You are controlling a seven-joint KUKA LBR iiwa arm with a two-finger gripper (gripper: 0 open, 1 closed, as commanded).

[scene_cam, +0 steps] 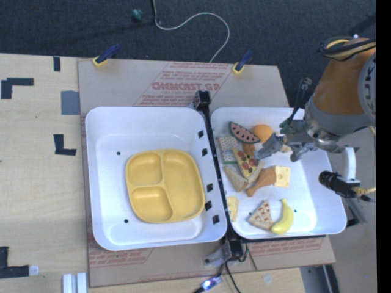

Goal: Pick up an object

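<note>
Closest to the camera, in the right bin [324, 221], there's a banana [282, 218] lying right next to a pizza slice [261, 215], both near the front wall. A small yellow piece [232, 207] sits at the bin's front left, tight against the divider.

A bit further back there's a cheese cube [281, 176] touching a brown drumstick [260, 180], and just left of that another pizza slice [245, 162] on top of some pale flat pieces by the divider.

The gripper [269, 149] hangs right over that middle pile, coming in from the right, tip down near the pizza and the drumstick. Honestly can't tell if the fingers are apart or together from this angle, and nothing looks lifted.

Behind the gripper: an orange [263, 131] and a watermelon slice [243, 132], side by side toward the back of the bin.

The left bin [104, 163] holds a yellow tray [164, 184] with three compartments, sitting flat roughly in the middle.

Both bins rest on a cardboard sheet [177, 84], with two blue and yellow clamps at its far corners. Beyond that is dark carpet [73, 11] with a white cable [195, 20] looping across it.
</note>
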